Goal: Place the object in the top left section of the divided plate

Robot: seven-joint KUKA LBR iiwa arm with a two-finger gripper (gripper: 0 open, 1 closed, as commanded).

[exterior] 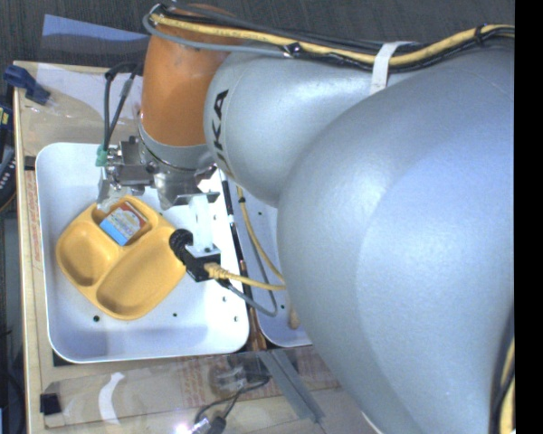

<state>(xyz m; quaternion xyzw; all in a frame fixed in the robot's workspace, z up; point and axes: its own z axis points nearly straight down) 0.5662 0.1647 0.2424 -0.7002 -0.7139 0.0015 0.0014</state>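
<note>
The camera view looks down on the left white bin (50, 242), where a yellow divided plate (118, 265) lies with 3 sections. The grey arm (389, 224), with its orange band (176, 89), fills most of the right side and reaches down over the plate's upper edge.

The gripper (127, 183) hangs at the end of the wrist just above the plate's upper compartment. Its metal body shows, but the fingertips are masked by the wrist hardware, so I cannot tell how far apart they stand or whether they have hold of anything.

The object (122, 222), a small block with a blue and orange label, sits directly below the fingers, inside the compartment nearest them. It appears to rest on the plate's floor, though contact with the fingers cannot be ruled out.

By my judgement the placing step is at or near its end: the object lies in what reads as the target section. The next move calls for a clean release, if needed, and a straight lift clear of the plate's rim without dragging the block.
</note>
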